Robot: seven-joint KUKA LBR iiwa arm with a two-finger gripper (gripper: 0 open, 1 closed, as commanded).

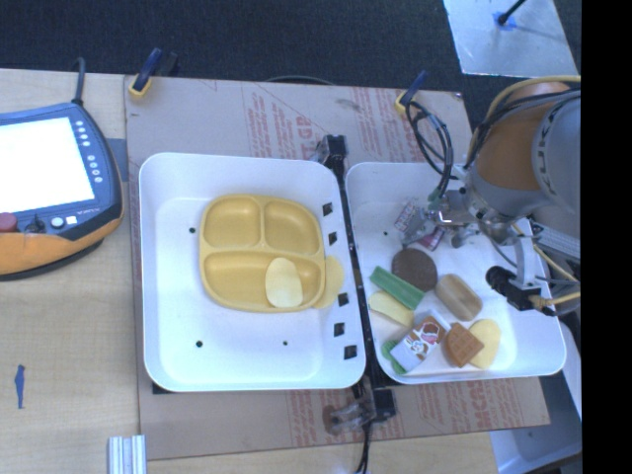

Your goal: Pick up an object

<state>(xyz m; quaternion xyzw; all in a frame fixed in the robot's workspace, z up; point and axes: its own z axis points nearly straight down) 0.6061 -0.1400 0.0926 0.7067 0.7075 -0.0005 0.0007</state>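
I hovered over the right bin (367, 191), my gripper (433, 227) low near its far-left part, just above the toy food heaped along the near side. Straight below me sat the brown round piece (415, 268), touching the green stick (396, 286); beside them lay the tan bun (459, 296), the small carton (419, 344) and the waffle square (461, 344). All looked like light, hard, smooth plastic, likely to skid, so I judged the brown round best pinched across its width. The pale oval slice (284, 282) rested in the yellow tray (237, 225), left bin (168, 265). How wide my jaws stood, I couldn't tell; nothing showed between them.
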